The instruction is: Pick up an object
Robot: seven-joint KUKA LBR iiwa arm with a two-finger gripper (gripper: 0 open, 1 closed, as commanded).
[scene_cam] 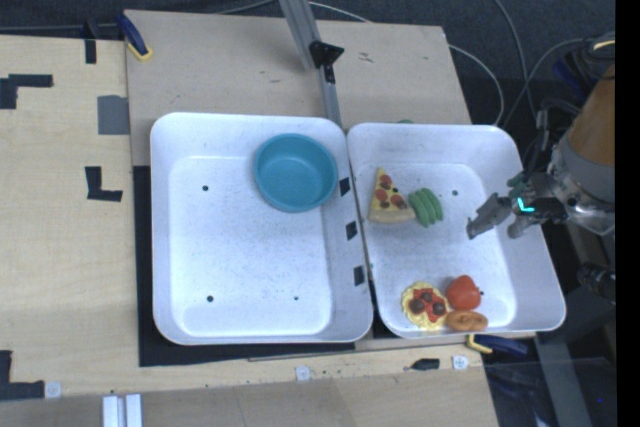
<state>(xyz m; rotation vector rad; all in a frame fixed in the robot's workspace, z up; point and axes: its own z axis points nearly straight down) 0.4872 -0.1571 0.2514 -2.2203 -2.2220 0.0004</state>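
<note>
Front corner: pizza round (pixel 425 304), tomato (pixel 463 292) (touching).
Middle: pizza slice (pixel 388 198), green piece (pixel 426 206).
Gripper (pixel 505 219): fingers spread, nothing held, over right bin (pixel 500 143).
Left bin (pixel 175 245): blue bowl (pixel 295 172).

Two white bins sit side by side: the left bin (pixel 190 245) and the right bin (pixel 500 155). The left one holds one blue bowl (pixel 294 172). The right one holds five toy foods: one pizza slice (pixel 388 199), one green vegetable (pixel 427 206), one round pizza (pixel 425 304), one tomato (pixel 463 292) and one orange piece (pixel 466 320).
</note>
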